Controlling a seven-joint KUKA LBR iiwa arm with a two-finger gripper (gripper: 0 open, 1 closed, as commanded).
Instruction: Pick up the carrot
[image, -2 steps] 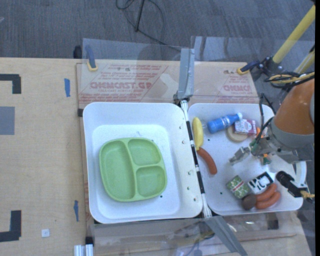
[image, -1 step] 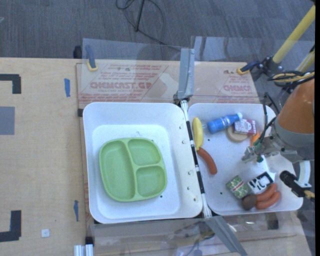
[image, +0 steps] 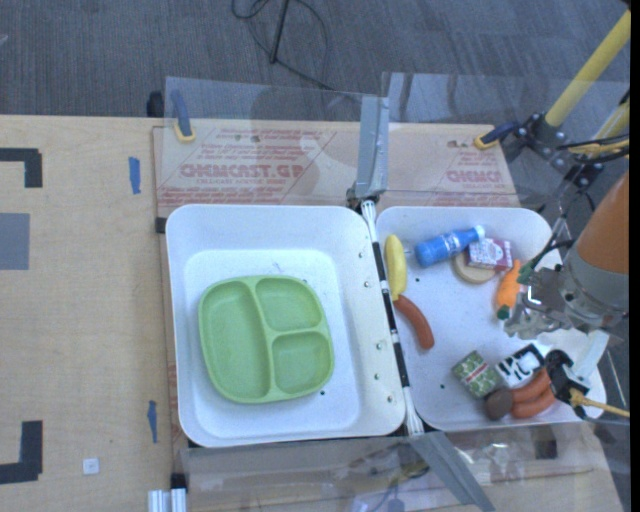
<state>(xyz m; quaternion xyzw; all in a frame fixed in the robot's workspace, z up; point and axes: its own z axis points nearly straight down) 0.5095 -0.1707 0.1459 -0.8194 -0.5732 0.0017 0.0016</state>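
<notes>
Your left bin (image: 190, 240) is holding a green divided plate (image: 266, 338). In the right bin (image: 440, 400), a blue bottle (image: 447, 245), banana (image: 396, 266) and sausage (image: 414, 321) are lying clear of the carrot (image: 509, 285), which is sitting by the right edge. The tool (image: 522, 318) is hovering just below it; you cannot tell its grip.

Red print runs across the clear panel (image: 262, 160) lying just behind the left white bin (image: 180, 300), but its letters are too faint to read with certainty. A second panel (image: 478, 170), behind the right bin (image: 440, 400), carries similar red print, equally illegible.
</notes>
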